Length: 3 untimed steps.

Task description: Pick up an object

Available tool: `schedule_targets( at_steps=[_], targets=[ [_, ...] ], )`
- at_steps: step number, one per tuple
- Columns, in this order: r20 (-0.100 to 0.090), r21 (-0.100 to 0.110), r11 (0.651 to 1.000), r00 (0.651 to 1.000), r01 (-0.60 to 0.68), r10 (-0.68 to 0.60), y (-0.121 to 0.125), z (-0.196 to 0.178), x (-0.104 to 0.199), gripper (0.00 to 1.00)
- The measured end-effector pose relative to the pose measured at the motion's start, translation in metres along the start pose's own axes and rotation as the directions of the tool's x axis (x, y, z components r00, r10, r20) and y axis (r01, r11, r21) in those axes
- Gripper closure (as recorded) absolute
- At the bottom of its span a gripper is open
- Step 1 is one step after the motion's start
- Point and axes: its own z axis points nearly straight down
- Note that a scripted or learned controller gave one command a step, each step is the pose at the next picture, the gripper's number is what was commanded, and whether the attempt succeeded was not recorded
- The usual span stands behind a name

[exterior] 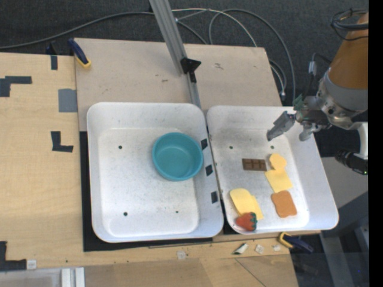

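Two bins: the left bin (pixel 108 160) holds a teal bowl (pixel 177 155); the right bin (pixel 317 190) holds the small food pieces.
Hand: the hand (pixel 293 127) hangs over the far right part of the right bin, its two fingers spread apart with nothing between them.
Candidates: a brown chocolate bar (pixel 254 164), a small yellow piece (pixel 277 161), a larger yellow slab (pixel 279 180), an orange piece (pixel 284 204), a yellow wedge (pixel 245 201) and a red strawberry (pixel 245 222).
Risk: the pieces look flat and low, so the fingers may slide over one or close on bare bin floor; the two yellow pieces lie just beside each other, so a descent there may nudge both and pinch neither.
Second risk: the hand is near the bin's right rim, and a finger could catch on it.
Relation: every piece lies nearer in the scene than the hand; the small yellow piece and chocolate bar are closest, the strawberry farthest.
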Motion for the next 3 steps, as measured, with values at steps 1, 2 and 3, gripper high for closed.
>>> schedule_targets(
  at_steps=[1,2,3],
  targets=[
    [0.000,0.000,1.000,1.000,0.000,0.000,0.000,0.000,0.000,0.00],
    [0.000,0.005,1.000,1.000,-0.002,0.002,-0.007,0.053,-0.008,0.00],
    [-0.001,0.005,1.000,1.000,-0.002,0.002,-0.014,0.101,-0.012,0.00]
  ],
)
